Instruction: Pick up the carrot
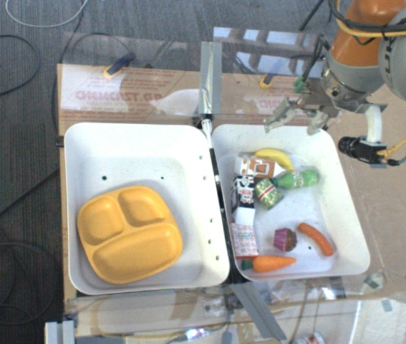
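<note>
So the right bin (346,192) holds the toy food, gripper (297,119) hanging spread open and empty over its upper rim. The carrot (273,264) sits way down at the bin's lower edge, lying almost left-right, green end pointing left.

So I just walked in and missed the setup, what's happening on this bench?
A grey and orange robot arm is meant to pick up the carrot, which lies untouched at the near edge of the right bin among other toy food. The gripper hangs above that bin's far rim, jaws spread and holding nothing. The left bin holds a yellow divided tray.
</note>
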`<move>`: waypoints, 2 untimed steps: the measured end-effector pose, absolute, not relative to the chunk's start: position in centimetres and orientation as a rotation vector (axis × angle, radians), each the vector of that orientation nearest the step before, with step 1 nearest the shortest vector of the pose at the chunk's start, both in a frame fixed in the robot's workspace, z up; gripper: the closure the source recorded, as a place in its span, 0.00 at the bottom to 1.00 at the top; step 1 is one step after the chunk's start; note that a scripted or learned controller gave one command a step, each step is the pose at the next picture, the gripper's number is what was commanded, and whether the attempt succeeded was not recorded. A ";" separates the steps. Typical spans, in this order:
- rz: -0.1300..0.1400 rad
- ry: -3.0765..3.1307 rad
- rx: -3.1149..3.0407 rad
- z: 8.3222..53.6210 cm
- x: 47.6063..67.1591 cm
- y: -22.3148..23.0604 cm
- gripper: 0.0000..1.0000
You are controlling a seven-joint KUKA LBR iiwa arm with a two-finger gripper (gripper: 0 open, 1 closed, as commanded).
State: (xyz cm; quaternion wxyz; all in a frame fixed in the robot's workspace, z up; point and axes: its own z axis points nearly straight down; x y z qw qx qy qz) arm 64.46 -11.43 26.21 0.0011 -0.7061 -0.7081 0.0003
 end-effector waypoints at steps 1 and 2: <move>-0.003 -2.148 -2.296 13.0 58.0 -11.6 0.00; 0.001 -2.280 -2.160 9.5 53.7 -14.4 0.00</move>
